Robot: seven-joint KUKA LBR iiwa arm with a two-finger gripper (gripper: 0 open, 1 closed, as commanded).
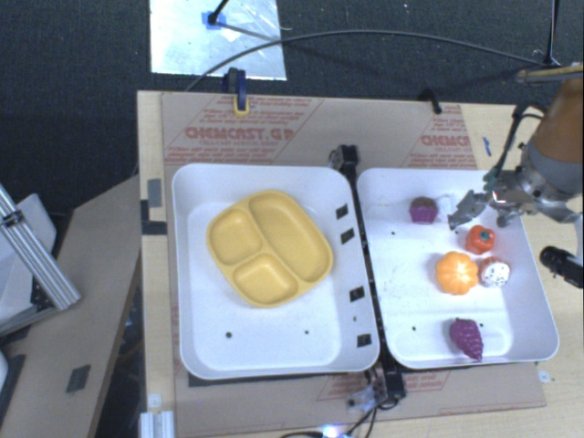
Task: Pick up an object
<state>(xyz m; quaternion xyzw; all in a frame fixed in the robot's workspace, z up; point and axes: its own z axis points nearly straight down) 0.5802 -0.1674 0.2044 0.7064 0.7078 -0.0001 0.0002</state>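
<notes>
The right bin (401, 336) holds several small things: a purple piece (422, 210) at the back, a red tomato (481, 239), an orange (456, 273), a white speckled piece (495, 273) and a purple bunch of grapes (466, 338) near the front. My gripper (485, 214) hangs over the bin's back right part, just behind the tomato and to the right of the purple piece. Its fingers are spread open, one finger (464, 210) pointing left, and nothing sits between them.
A yellow divided plate (269, 246) lies in the left bin (210, 336). Black clips line the ridge where the two bins meet. The grey arm with its orange band (558, 130) comes in from the right edge above the right bin.
</notes>
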